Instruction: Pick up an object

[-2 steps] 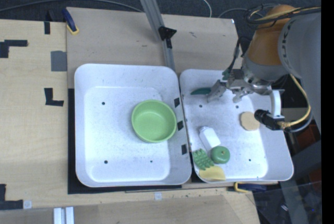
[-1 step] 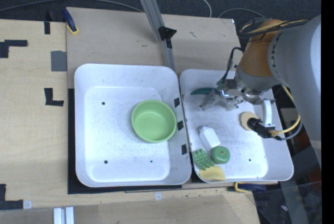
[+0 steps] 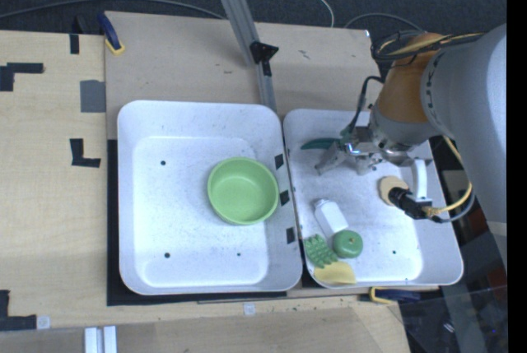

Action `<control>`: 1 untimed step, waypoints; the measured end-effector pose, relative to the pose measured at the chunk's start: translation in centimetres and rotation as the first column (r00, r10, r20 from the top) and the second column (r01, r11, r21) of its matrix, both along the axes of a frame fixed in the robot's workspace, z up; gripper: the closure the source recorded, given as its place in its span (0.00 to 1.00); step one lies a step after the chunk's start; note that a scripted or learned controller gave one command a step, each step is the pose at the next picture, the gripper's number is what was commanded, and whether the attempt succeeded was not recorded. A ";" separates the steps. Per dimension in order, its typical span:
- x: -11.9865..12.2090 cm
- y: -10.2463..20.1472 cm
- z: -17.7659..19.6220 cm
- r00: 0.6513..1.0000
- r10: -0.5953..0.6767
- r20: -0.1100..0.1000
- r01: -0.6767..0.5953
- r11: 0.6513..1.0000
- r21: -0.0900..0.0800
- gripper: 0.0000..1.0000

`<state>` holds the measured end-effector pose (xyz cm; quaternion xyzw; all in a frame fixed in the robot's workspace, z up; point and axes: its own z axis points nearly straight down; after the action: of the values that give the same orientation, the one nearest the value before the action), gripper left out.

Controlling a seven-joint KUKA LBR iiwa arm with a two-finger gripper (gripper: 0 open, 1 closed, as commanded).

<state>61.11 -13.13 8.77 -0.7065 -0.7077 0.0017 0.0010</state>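
Down at the front edge of the right bin [image 3: 394, 254], a yellow piece [image 3: 338, 272] lies tucked in the near-left corner. A green ridged piece [image 3: 317, 248] touches it from behind. Just beside that sits a green round piece [image 3: 347, 243], and a white bottle [image 3: 332, 217] lies on its side, slanting up and away from the round piece. That whole cluster crowds the bin's near-left part, each thing touching or nearly touching the next.

Further back now: the gripper [image 3: 328, 155] is low in the middle of the right bin, pointing toward the wall between the bins. The white bottle is near it on the front side but apart, with bare bin floor between them. Is the gripper clenched or released? Cannot tell from here. A dark green piece [image 3: 316, 144] lies right at the gripper's tip, close to the dividing wall. Whether it is grasped is also unclear.

Over in the left bin [image 3: 165, 248], a green bowl [image 3: 242, 191] stands upright near the shared wall, well apart from the gripper.

Beyond both bins, a grey pole [image 3: 237, 2] slants across the counter [image 3: 49, 178] to the far edge of the bins.
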 end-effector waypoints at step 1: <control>0.0 0.1 1.0 1.000 0.001 0.000 -0.001 1.000 0.000 1.00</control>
<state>61.12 -13.07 9.78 -0.7061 -0.7081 0.0015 0.0012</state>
